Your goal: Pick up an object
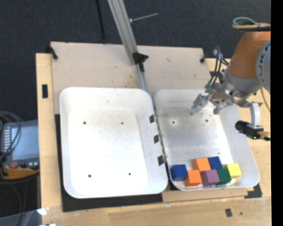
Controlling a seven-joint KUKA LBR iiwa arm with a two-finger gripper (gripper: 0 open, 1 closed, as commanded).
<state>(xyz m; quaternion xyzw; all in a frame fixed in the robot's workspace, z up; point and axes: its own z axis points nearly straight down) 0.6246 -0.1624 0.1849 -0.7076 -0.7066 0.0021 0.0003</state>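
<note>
- Blocks (206, 170), a coloured cluster, sit at the near end of the right bin (188, 135), well apart from the jaws.
- Gripper (206, 105) hangs over the bin's far end, jaws parted, holding nothing.

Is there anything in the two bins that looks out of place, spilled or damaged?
Nothing stands out. The coloured blocks sit packed together at the near edge of the right bin, none spilled over its rim. The gripper hangs above that bin's far end, apart from the blocks.
</note>
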